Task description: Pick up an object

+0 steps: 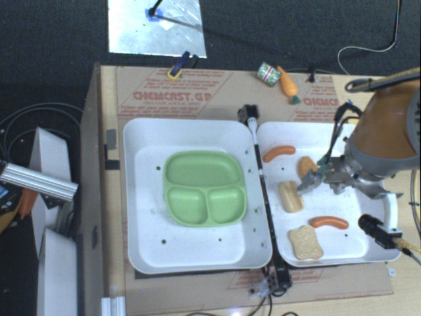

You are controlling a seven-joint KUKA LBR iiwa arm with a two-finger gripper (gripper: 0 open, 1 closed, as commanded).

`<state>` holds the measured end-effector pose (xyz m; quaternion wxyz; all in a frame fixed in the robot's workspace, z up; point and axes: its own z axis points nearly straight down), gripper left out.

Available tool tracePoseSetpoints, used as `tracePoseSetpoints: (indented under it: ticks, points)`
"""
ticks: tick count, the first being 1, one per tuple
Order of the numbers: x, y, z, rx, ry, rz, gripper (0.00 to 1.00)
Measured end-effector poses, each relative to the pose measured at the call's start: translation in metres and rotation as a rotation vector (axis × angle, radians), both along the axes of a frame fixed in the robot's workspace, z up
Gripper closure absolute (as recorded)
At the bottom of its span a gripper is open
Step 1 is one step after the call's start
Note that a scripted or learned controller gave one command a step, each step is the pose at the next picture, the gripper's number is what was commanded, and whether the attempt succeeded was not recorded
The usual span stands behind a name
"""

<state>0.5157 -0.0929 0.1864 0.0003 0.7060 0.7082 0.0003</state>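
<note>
While over right bin (368, 252), fingers (309, 182) spread, touching bread roll (290, 197).

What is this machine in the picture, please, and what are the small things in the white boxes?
It is a robot arm, grey and orange, photographed by one camera above the bench, reaching in from the right. Its gripper hangs over the right bin, near a tan bread-like piece. That bin also has two toy sausages, an orange piece and a toast slice. The left bin holds a green divided plate. I cannot tell whether anything is held.
</note>
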Motion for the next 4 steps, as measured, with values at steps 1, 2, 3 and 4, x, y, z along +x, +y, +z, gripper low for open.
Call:
tracePoseSetpoints:
  ticks: [1, 2, 3, 4]
  points:
    - [0.020, -0.009, -0.080, 0.001, 0.002, -0.002, 0.00]
    - [0.097, -0.047, -0.073, -0.001, -0.003, 0.000, 0.00]
    - [0.079, -0.027, -0.102, 0.000, 0.000, 0.001, 0.00]
    - [0.036, -0.016, -0.102, 0.000, 0.001, -0.002, 0.00]
